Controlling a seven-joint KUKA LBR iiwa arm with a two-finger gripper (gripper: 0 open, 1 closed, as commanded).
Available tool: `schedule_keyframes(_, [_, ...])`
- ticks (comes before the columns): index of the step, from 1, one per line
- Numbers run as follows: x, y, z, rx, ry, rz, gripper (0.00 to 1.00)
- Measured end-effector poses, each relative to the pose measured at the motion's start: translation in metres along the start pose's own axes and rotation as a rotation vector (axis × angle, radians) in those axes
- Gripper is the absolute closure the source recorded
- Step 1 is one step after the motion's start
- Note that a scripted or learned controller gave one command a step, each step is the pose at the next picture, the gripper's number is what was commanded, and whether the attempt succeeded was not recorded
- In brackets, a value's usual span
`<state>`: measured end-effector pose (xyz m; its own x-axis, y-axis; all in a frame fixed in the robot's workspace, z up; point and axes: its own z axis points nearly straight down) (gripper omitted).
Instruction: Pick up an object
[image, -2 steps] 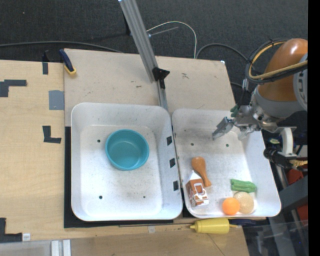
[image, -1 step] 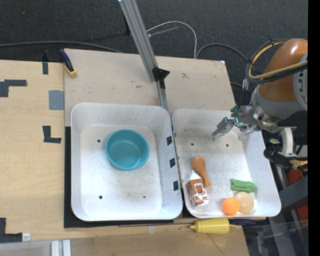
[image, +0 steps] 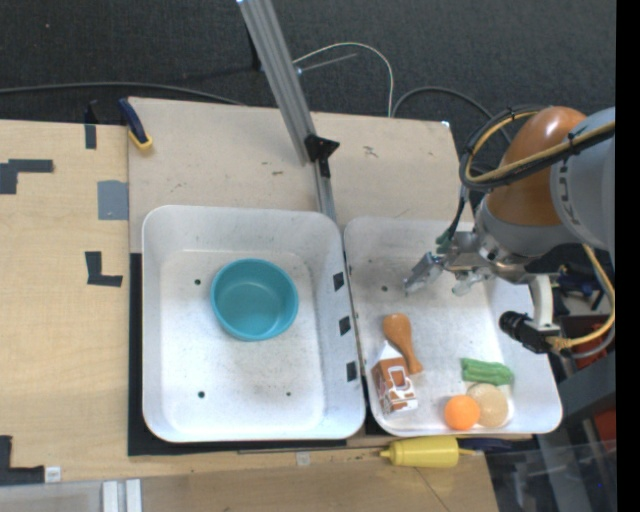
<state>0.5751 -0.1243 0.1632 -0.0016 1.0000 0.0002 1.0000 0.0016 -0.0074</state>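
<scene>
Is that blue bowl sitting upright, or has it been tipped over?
Upright. The blue bowl in the left bin shows its round open mouth and inner floor facing up.

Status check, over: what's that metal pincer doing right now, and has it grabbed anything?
Pincer open, holding nothing, above right bin. Chicken drumstick nearest, untouched. Nothing in between.

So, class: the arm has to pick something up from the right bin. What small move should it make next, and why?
Probably move the gripper toward the camera's near side and down over the chicken leg. The gripper hovers at the far end of the right bin with nothing between its open fingers, and the chicken leg is the closest item, lying apart from the carton.
</scene>
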Motion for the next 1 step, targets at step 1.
schedule_keyframes(1, [-0.0041, 0.0013, 0.0453, 0.000, -0.001, 0.000, 0.00])
